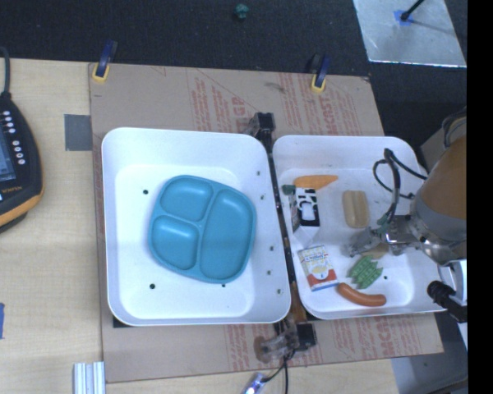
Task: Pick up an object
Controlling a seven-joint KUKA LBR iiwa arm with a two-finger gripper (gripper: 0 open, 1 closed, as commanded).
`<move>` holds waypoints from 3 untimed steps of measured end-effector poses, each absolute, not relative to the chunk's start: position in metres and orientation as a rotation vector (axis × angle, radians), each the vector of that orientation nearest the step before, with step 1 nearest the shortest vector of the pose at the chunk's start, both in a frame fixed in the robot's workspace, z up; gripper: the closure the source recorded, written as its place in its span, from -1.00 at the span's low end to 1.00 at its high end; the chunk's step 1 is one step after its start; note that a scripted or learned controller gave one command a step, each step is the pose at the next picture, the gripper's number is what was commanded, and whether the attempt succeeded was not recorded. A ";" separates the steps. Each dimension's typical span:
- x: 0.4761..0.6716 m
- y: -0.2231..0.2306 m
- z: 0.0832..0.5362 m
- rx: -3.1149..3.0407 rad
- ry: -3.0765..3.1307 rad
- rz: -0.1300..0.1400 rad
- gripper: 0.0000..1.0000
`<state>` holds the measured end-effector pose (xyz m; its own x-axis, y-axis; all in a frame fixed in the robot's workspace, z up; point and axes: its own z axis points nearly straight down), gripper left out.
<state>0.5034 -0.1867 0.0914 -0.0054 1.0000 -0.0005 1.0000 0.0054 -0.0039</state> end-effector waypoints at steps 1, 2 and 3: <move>0.504 -0.188 0.102 -2.210 -2.231 0.006 1.00; 0.532 -0.120 0.189 -2.215 -2.226 0.000 1.00; 0.532 -0.121 0.189 -2.216 -2.225 0.001 -1.00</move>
<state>0.5318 -0.1208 0.1890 -0.0042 1.0000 0.0001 1.0000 0.0042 -0.0012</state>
